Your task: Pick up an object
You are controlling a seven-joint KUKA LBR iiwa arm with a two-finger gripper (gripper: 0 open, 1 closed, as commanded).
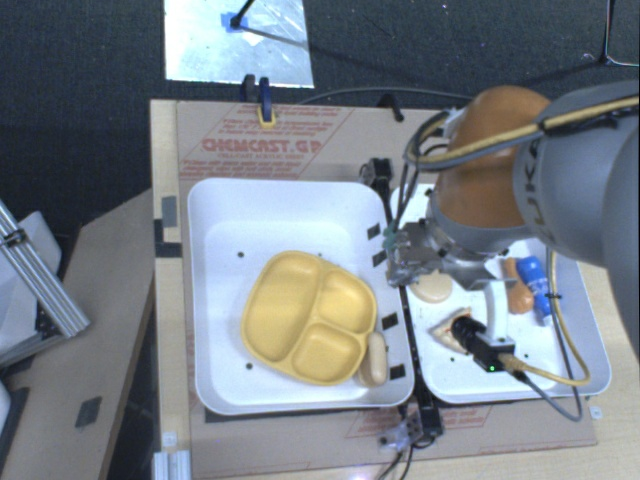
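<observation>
Two white bins sit side by side on the cardboard-covered bench; my gripper (pixel 412 260) hangs low over the right bin (pixel 575 363), near the divide. Whether my jaws are open, I cannot tell, so nothing counts as lifted yet. Nearest me lies a small beige disc (pixel 434 288), flat, without any clear long axis

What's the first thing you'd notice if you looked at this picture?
The big yellow tray with its compartments jumps out first, lying in the left white bin. Next is the fat grey and orange robot arm reaching in from the right and hanging over the right bin, where a blue and orange item and a round beige piece lie. A small tan object sits right beside the tray's lower right edge.
</observation>
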